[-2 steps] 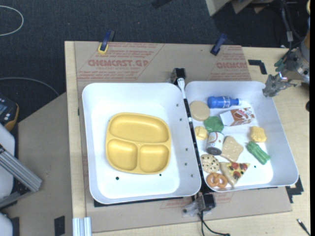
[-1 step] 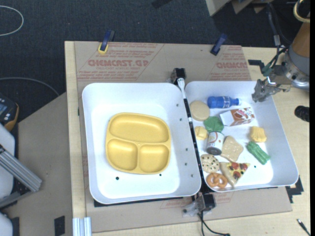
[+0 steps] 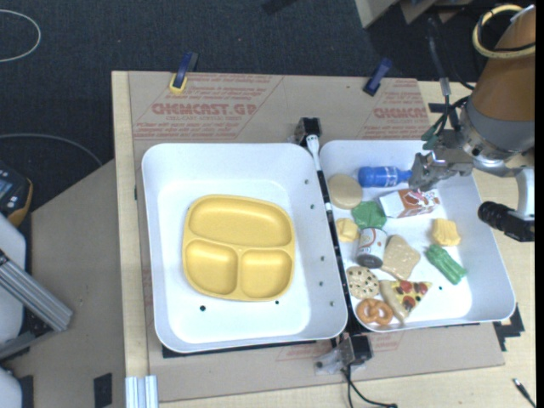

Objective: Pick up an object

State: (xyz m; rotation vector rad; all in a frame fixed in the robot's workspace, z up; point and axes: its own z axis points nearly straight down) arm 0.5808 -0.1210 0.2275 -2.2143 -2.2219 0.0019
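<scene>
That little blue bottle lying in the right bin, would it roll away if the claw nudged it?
Probably. The blue bottle lies on its side and looks round, so a sideways nudge would likely roll it. It looks like a small plastic toy, so likely light. The tan round piece beside it might stop it.

Yellow three-compartment plastic tray (image 3: 239, 247) lies in the left shallow white bin (image 3: 161, 228). The right shallow white bin (image 3: 493, 270) holds the blue plastic bottle (image 3: 380, 176) behind the round tan biscuit (image 3: 345, 191) and green block (image 3: 369, 214).
</scene>
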